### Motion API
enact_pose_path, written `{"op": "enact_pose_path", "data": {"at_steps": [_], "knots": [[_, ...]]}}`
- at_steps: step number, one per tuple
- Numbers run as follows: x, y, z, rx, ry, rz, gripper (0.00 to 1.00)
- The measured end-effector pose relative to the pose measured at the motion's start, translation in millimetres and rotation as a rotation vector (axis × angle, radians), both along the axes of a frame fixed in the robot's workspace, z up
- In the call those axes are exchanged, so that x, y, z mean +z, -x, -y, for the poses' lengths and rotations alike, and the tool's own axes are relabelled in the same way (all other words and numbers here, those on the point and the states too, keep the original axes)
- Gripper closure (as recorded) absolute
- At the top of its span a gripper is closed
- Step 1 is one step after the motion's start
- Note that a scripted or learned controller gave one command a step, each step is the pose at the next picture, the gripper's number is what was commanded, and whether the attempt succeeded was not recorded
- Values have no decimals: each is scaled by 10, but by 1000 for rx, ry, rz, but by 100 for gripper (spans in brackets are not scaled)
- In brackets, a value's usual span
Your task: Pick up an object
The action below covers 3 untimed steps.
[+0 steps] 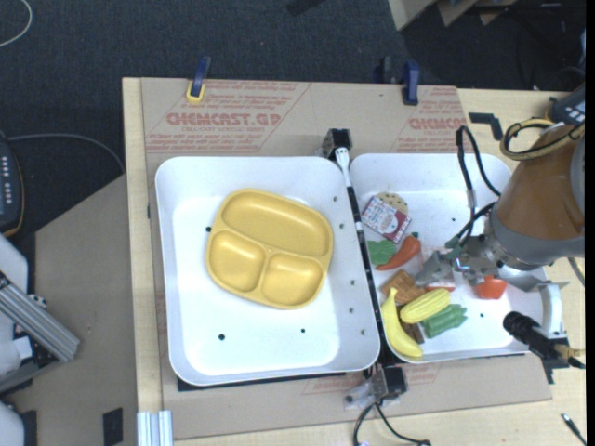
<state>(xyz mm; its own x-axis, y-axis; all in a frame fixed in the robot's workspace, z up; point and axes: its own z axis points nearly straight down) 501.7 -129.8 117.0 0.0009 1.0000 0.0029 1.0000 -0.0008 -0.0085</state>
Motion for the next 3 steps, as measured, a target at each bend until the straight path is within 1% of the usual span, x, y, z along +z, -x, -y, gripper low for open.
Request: {"op": "enact_pose_path", "data": {"at_steps": [1, 2, 3], "knots": [[-299, -24, -17, 1, -3, 10, 0], [-161, -56, -19, 1, 0, 22, 100], [401, -138, 59, 1, 5, 15, 100]]}}
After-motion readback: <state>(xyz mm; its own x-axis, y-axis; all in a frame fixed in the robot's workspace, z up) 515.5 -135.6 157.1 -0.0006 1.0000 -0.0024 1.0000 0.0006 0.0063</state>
